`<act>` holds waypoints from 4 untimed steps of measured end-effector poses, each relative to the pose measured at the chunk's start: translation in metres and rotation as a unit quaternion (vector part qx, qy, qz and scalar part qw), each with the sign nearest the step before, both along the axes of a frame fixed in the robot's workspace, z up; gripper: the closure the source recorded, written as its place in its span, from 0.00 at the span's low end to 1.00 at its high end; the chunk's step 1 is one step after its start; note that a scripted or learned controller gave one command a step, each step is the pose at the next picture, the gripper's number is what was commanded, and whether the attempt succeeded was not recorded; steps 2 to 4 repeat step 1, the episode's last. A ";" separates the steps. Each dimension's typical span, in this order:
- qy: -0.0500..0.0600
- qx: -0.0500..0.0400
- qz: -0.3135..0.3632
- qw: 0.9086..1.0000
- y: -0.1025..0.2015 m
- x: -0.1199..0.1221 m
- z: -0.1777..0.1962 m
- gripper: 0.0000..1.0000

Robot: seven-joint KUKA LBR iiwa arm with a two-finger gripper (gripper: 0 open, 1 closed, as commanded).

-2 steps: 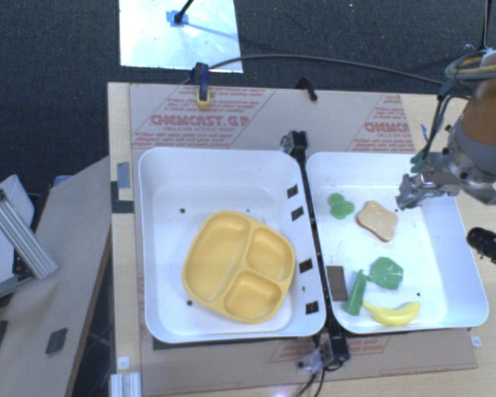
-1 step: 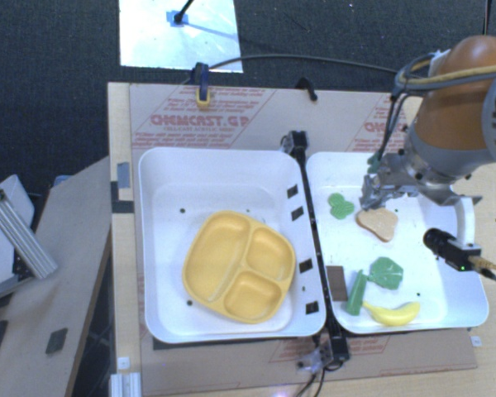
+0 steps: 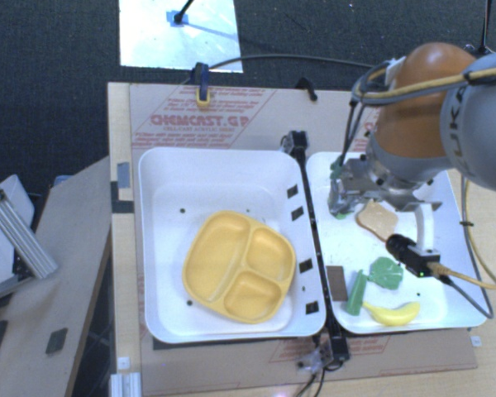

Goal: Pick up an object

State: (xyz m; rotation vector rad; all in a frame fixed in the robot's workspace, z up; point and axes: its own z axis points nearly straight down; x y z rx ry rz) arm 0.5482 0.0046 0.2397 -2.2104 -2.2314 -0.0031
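Worktop (image 3: 124,246) bearing two shallow white bins side by side; left bin (image 3: 161,180) holds a yellow three-compartment tray (image 3: 240,265), lying flat near its centre. Right bin (image 3: 455,300) holds a slice of toast (image 3: 378,219), a green toy piece (image 3: 386,272), a green stick-shaped piece (image 3: 357,294), a yellow banana (image 3: 392,313) near the front wall, and a brown block (image 3: 336,283) beside the divider. Grey arm with orange band (image 3: 426,98) reaches into the right bin; pincer (image 3: 341,201) low at the bin's left side, just beside the toast; whether it is released or clenched cannot be told.
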 end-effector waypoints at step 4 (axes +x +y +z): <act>0.000 0.000 0.000 1.000 0.054 0.002 -0.014 1.00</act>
